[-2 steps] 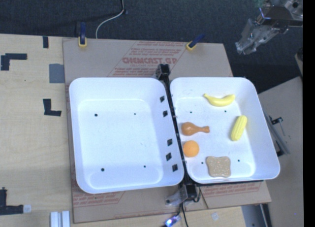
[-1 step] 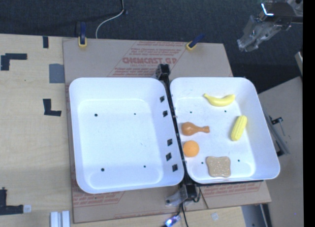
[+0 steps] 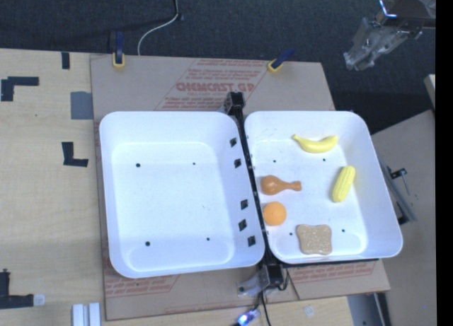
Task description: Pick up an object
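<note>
The right bin holds a yellow banana at the back, a yellow corn cob to its right, an orange chicken drumstick near the divider, an orange ball just below it, and a slice of toast at the front. My gripper hangs high at the upper right, well beyond the bin's far right corner and away from every object. Nothing shows between its fingers.
The left bin sits beside the right one on a cardboard sheet held by two clamps. A white cable trails across the dark floor behind. Black clips line the shared divider.
</note>
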{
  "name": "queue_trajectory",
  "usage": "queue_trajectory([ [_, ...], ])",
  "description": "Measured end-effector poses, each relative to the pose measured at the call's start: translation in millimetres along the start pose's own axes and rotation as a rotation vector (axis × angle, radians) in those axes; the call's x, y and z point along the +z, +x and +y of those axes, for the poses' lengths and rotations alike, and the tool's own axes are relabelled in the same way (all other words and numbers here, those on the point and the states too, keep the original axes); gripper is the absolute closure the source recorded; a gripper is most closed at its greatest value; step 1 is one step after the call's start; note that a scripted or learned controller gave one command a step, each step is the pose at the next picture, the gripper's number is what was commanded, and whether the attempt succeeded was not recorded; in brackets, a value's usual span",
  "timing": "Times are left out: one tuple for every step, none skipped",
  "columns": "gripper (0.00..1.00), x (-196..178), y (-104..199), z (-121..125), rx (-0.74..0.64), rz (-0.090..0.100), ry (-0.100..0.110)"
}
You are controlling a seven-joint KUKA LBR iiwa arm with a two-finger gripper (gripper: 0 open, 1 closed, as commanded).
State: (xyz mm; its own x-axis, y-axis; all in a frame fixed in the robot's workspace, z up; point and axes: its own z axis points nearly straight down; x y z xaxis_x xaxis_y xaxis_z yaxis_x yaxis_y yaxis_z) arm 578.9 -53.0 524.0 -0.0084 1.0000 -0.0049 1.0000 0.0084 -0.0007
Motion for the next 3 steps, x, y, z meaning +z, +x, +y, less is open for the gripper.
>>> queue_trajectory([
  [1.0,-10,0,0,-0.001,-0.001,0.0],
  [1.0,-20,1,1,-0.002,-0.002,0.0],
  [1.0,-30,1,1,-0.003,-0.002,0.0],
])
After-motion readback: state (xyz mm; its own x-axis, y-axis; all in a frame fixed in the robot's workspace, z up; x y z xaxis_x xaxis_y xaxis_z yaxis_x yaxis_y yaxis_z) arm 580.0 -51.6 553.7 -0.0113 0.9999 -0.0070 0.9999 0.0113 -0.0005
